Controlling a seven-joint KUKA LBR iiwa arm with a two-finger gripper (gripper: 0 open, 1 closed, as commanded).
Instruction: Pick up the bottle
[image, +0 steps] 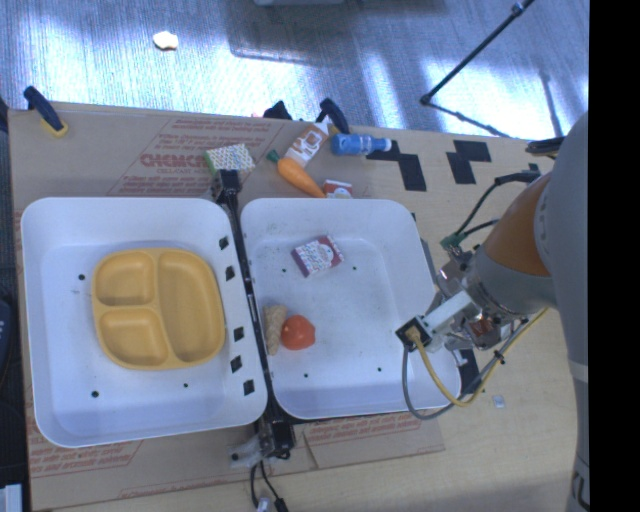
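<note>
Your gripper (412, 334) sits at the right bin's (395, 215) edge, its state unclear; the blue bottle (358, 145) lies far off, its label unreadable.

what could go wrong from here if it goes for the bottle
1. The blue bottle lies on its side on the cardboard behind the bins, not in one; the pincer sits at the right bin's right rim, so the arm must cross the bin wall.
2. The carrot and a small white bottle-shaped item lie close beside it, so a grasp may catch those instead.
3. Lying flat, the bottle may roll when touched.
</note>
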